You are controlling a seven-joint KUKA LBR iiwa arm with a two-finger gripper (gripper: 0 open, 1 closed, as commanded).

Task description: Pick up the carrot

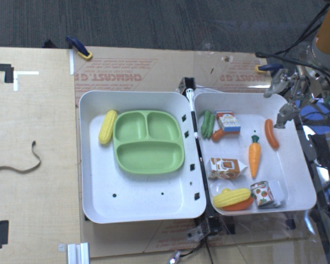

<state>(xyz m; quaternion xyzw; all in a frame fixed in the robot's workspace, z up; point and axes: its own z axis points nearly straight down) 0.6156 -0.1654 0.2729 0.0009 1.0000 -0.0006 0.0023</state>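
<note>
Lying in the right bin [302, 164], the carrot [254, 157] is pointing its green top toward the far wall and its tip toward you, roughly at the bin's middle. You are working with the claw [286, 100] hanging above the far right corner of that bin, well apart from the carrot and carrying nothing; whether it is spread or closed, you cannot tell from this angle, since cables and metal parts are blurring together there.

Taking the carrot as your landmark, watch its neighbours. A red sausage [271, 133] is lying just to its right, near its top. A brown carton [227, 168] is sitting just to its left. Nearer you from its tip, a small can [262, 194] and a corn cob [231, 197] are resting by the front wall. Farther left, toward the far wall, a red-and-white box [227, 121] and a green pod [207, 124] are lying.

Judging from this, the main risk is the claw descending off-centre and closing on the sausage instead, or straddling both. A slanted approach could also roll the smooth, tapered carton-side carrot against the carton, letting it slip out.
</note>
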